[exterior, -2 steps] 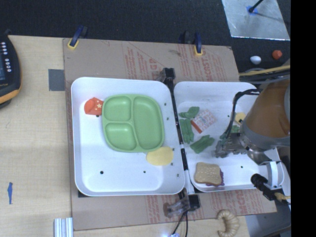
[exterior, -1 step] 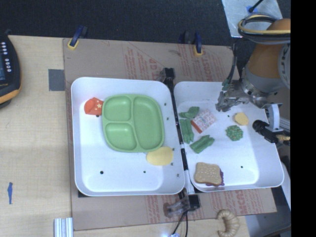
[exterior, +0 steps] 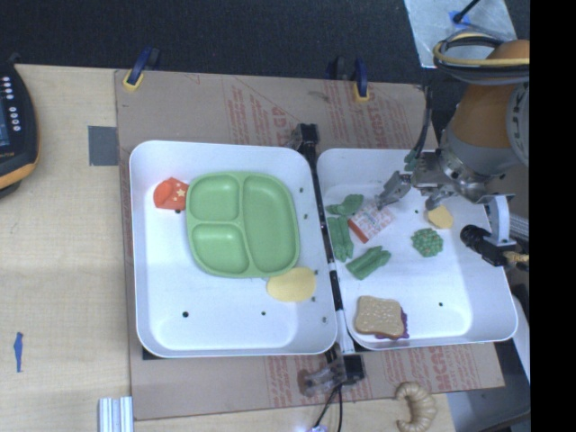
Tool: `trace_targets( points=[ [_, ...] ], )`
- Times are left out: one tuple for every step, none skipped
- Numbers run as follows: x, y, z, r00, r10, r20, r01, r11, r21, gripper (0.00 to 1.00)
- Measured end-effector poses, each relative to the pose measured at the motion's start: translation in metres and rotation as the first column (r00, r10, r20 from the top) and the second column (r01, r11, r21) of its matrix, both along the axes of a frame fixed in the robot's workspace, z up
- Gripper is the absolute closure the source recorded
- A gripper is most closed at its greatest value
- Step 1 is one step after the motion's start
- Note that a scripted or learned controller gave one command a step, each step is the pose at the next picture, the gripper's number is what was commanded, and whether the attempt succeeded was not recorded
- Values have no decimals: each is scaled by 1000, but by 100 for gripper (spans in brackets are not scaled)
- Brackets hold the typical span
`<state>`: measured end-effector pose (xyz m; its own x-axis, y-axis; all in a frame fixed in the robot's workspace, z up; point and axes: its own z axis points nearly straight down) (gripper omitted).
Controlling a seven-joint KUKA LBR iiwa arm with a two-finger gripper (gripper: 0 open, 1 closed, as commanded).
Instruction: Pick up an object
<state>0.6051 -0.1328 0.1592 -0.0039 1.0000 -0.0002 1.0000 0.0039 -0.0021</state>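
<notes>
left bin (exterior: 162, 322): green tray (exterior: 243, 223), red toy (exterior: 169, 193), lemon (exterior: 292, 284) | right bin (exterior: 468, 318): sandwich (exterior: 379, 317), broccoli (exterior: 427, 242), gripper (exterior: 416, 187) over far side

The green divided plate (exterior: 243, 223) covers the right side of the red object (exterior: 169, 193) and the top edge of the yellow piece (exterior: 292, 284). The arm (exterior: 486, 106) is cut off at the right. The gripper (exterior: 416, 185) fingers are too small to tell apart. The black controller (exterior: 13, 124) is cut off at the left edge.
</notes>
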Motion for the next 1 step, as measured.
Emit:
trace_targets(
  points=[
    [4,16,-68,1000,1,1,-1,1000,0,0]
  ],
)
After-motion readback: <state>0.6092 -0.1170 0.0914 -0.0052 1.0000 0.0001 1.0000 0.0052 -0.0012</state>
